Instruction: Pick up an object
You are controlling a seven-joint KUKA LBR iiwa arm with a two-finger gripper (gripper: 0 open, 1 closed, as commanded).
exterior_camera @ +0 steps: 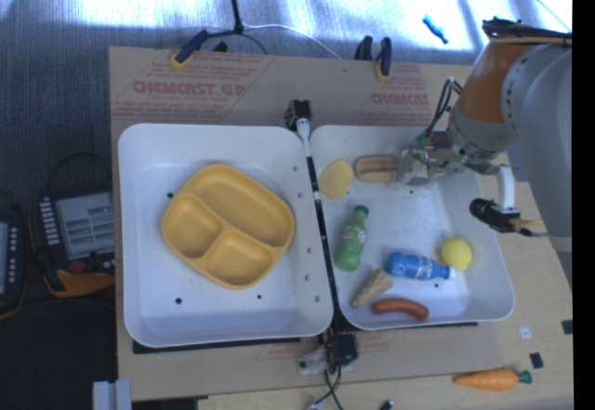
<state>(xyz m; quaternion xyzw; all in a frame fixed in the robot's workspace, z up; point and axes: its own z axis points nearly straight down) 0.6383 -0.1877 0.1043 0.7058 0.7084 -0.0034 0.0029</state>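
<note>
Camera view, and the gripper [423, 164] hangs over the back corner of the right bin [491, 306], just beside the hot dog bun [376, 167]; whether it is open or closed I cannot tell from this slant, and nothing shows between its tips, so call it empty-handed for now.

The candidates all lie in that bin: the bun nearest, touching or nearly touching a pale yellow disc [336, 178]; the green bottle [352, 238] toward the middle; the blue bottle [417, 266] and lemon [456, 253] nearer the front; the cone [372, 287] and sausage [401, 309] at the front wall. The left bin [139, 306] carries only the yellow divided plate [228, 225].

The dangers, as I judge them: the bun sits close to the back wall, so a descent there may clip the rim; a misaligned close could shove the bun into the disc rather than catch it; the bottles and lemon are round and may roll off if pinched off-centre.
</note>
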